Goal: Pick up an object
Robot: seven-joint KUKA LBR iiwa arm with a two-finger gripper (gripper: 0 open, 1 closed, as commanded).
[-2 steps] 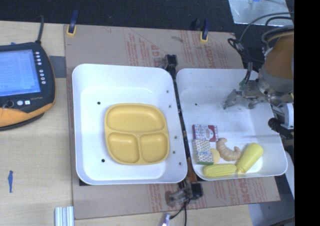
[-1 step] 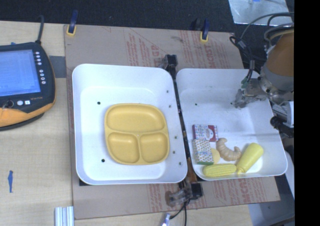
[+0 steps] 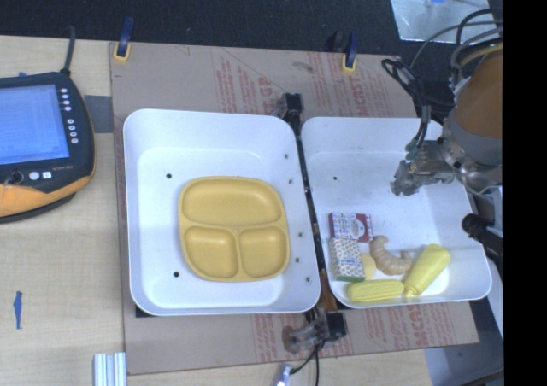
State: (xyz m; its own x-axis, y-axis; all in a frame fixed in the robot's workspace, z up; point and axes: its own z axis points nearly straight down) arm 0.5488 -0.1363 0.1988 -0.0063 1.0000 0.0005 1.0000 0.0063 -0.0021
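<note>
My gripper (image 3: 412,179) hangs over the right bin (image 3: 359,141), near its right side and above the bin's bare middle. Nothing shows between its fingers. Below it, along the bin's front edge, lie a small red and white packet (image 3: 350,226), a pale yellow-green packet (image 3: 347,258), a tan curled toy piece (image 3: 389,258), a yellow corn cob lying flat (image 3: 376,292) and a second yellow corn cob tilted up to the right (image 3: 426,269). These things lie close together, some touching.
The left bin (image 3: 149,162) holds a yellow divided plate (image 3: 232,228) with three compartments. A teach pendant (image 3: 38,141) lies on the bench at far left. Clamps (image 3: 346,49) hold the cardboard sheet at the back.
</note>
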